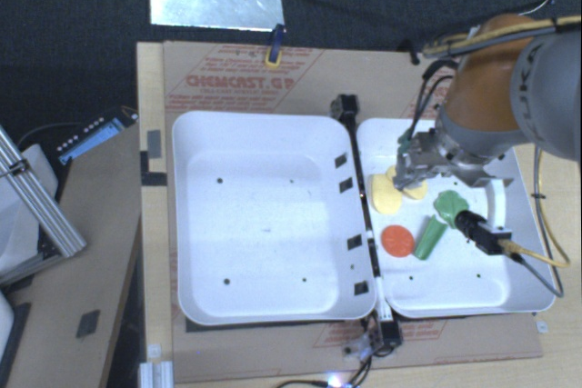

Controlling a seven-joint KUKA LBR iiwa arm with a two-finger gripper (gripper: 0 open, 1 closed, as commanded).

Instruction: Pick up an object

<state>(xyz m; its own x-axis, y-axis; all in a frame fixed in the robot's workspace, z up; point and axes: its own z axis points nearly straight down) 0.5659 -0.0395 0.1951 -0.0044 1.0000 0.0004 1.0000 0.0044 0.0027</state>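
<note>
Over on the right side of the frame, the grey arm with its orange band reaches down into the right bin. Its claw sits low over a pale yellow object near the bin's left wall; whether it touches that piece I cannot tell, and how the claw is set I cannot tell either from this angle. Just below the yellow piece lies a round orange-red object, and beside it, to the right, a green object lies at a slant, its upper end near the arm's wrist. To the left of centre, the left bin sits beside the right one on the counter.
</note>
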